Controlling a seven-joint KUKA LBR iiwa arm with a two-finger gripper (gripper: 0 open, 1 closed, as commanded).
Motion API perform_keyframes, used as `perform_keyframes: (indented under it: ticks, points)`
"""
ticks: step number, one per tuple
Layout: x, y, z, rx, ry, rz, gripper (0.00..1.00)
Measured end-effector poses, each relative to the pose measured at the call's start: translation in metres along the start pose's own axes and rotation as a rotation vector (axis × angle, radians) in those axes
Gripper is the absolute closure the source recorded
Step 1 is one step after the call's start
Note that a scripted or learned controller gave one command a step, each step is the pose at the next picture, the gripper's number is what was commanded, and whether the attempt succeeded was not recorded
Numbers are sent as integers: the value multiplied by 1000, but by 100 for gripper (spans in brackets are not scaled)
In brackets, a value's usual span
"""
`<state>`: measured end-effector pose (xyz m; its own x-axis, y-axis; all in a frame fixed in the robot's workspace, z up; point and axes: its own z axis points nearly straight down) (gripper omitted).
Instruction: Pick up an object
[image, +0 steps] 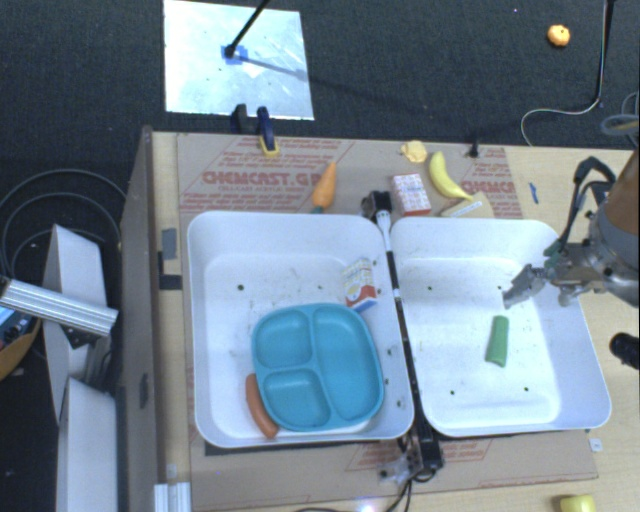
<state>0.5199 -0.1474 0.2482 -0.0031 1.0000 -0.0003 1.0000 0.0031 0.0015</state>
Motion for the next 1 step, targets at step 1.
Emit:
perform_keyframes:
  ticks: [1]
  points:
    - [-14,3,115,8,2,3,0]
